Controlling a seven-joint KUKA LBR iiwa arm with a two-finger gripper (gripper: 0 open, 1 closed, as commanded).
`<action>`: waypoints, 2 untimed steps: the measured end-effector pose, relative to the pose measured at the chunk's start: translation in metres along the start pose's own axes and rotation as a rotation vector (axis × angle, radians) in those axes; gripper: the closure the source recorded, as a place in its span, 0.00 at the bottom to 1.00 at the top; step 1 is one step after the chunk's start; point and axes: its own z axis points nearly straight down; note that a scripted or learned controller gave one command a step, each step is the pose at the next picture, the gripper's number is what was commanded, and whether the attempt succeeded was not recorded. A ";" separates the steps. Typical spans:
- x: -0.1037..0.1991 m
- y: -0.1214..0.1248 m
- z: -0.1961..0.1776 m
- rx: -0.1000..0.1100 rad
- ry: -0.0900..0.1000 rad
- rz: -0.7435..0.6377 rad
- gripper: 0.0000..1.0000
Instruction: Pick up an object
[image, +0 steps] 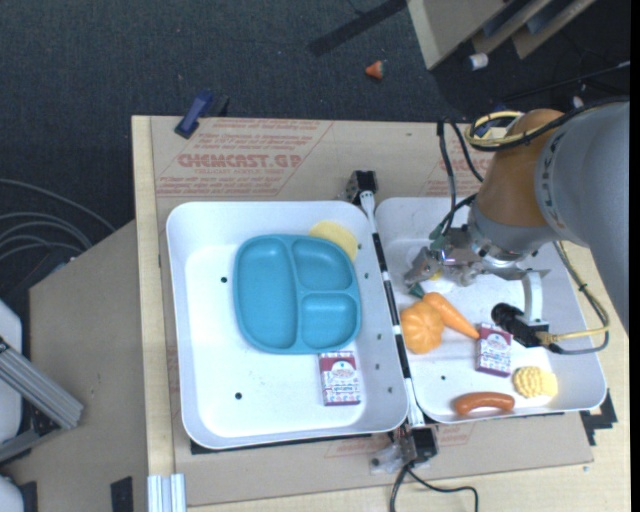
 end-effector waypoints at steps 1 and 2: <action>0.000 0.001 -0.011 -0.002 0.000 0.000 1.00; 0.000 0.001 -0.011 -0.002 0.000 0.000 0.00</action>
